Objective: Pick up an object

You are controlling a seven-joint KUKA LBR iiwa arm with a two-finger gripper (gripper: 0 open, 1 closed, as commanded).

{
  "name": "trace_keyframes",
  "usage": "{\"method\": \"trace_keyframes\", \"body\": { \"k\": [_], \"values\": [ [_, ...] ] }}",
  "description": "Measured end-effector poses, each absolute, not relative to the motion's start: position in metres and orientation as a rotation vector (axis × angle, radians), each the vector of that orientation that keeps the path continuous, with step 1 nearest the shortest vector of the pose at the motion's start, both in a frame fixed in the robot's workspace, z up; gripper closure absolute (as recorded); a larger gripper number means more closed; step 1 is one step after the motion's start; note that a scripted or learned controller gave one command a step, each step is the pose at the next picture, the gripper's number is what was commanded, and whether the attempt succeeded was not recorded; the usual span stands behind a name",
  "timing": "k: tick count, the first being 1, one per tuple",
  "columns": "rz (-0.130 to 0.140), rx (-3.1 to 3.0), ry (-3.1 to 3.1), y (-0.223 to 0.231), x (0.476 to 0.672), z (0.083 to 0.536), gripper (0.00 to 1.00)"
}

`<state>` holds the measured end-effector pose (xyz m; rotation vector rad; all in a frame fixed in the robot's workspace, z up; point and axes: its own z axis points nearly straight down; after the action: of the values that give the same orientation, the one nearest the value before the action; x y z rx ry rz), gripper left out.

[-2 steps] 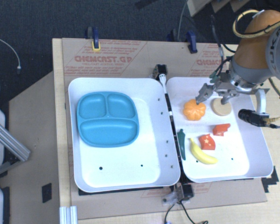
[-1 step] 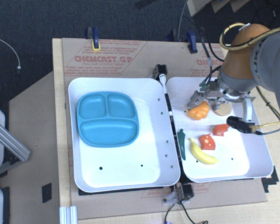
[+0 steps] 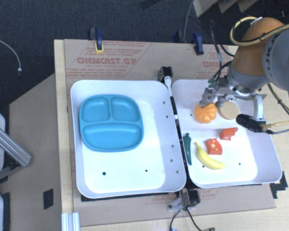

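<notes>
Pumpkin (image 3: pixel 205 113): orange, ribbed, round, by gripper (image 3: pixel 208 96).

Single fixed overhead view, looking down at a slant on the desk (image 3: pixel 135 52) from moderate height. Left bin (image 3: pixel 154 172) and right bin (image 3: pixel 265 172) both fully framed, side by side. Arm (image 3: pixel 260 47) entering from the right edge.

The left bin (image 3: pixel 156 177) and the right bin (image 3: pixel 265 170) are white. A light blue divided plate (image 3: pixel 111 123) lies in the left one. In the right bin are an orange toy pumpkin (image 3: pixel 205 113), a yellow banana (image 3: pixel 209 159), two red pieces (image 3: pixel 213 147) (image 3: pixel 229 134), a dark green pepper (image 3: pixel 187 148) and a beige round piece (image 3: pixel 227 110). The arm (image 3: pixel 274 52) is grey with an orange band (image 3: pixel 254 44). The bench board (image 3: pixel 70 129) is tan with red lettering.
</notes>
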<state>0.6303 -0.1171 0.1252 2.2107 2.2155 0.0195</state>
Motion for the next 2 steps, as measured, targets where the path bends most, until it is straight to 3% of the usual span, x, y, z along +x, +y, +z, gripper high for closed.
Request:
{"method": "trace_keyframes", "body": {
  "k": [2],
  "values": [
    [0.006,2.216,2.218,-0.111,0.641,0.218,1.00]
  ]
}}
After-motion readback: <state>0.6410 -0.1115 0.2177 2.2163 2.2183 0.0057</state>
